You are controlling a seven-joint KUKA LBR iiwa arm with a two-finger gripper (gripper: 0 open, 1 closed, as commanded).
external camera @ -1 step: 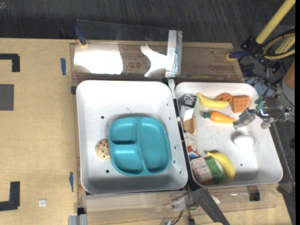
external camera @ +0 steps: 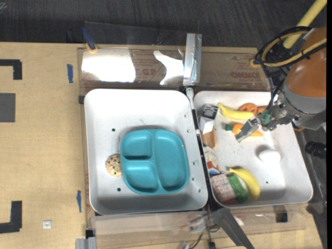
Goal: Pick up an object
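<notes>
— Gripper point(external camera: 248, 130) first: where is it, is it closed?

— Right bin point(external camera: 295, 188), upper middle of the frame's right half. You see an orange piece point(external camera: 240, 130) at its tips, but whether the fingers are open or closed I cannot tell.

— How to do it well?

— Lift slowly, straight up, away from the banana point(external camera: 232, 113).

1. My gripper point(external camera: 251, 128) hangs over the right bin point(external camera: 290, 191); finger state unclear.
2. An orange piece point(external camera: 239, 129) lies just beside it.
3. A banana point(external camera: 232, 112) lies just beyond.
4. The teal tray point(external camera: 154, 161) sits well left.
</notes>
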